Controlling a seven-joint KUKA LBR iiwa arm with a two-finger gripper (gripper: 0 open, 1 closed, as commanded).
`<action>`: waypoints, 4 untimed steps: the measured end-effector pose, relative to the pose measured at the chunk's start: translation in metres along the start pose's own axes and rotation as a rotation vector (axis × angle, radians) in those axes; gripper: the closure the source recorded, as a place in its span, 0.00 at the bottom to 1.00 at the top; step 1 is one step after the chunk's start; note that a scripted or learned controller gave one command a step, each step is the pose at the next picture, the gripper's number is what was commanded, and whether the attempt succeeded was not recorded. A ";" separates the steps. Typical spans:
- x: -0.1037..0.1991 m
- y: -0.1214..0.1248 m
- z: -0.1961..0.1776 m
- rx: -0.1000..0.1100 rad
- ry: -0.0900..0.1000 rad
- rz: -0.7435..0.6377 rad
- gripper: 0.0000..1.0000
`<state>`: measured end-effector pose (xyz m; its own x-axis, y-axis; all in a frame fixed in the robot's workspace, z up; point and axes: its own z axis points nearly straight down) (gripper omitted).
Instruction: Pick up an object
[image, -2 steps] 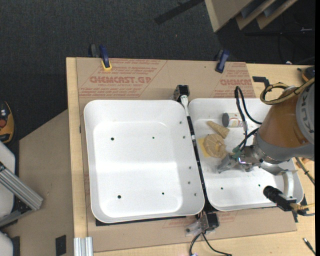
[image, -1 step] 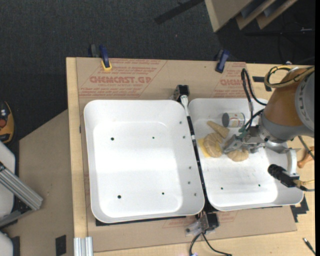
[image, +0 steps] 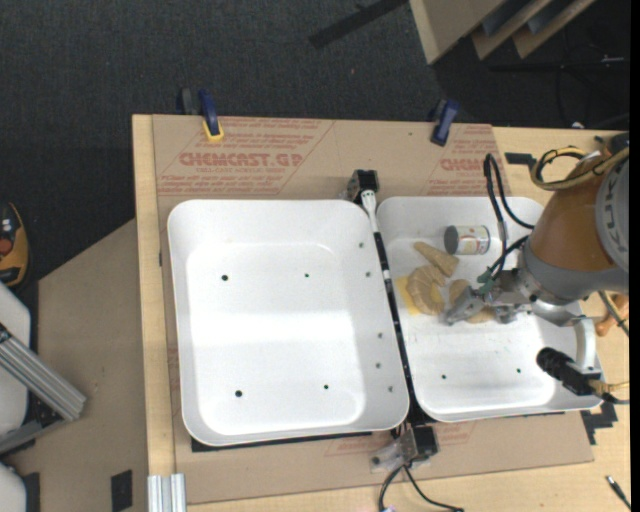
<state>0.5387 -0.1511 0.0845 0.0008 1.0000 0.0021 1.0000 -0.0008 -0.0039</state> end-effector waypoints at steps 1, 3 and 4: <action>-0.022 0.043 -0.001 -0.009 -0.005 -0.003 0.00; 0.048 0.086 0.000 -0.009 -0.001 -0.008 1.00; 0.084 0.127 -0.109 -0.019 -0.003 -0.007 1.00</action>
<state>0.6661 -0.0677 0.1930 -0.0060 1.0000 -0.0008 0.9999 0.0061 0.0155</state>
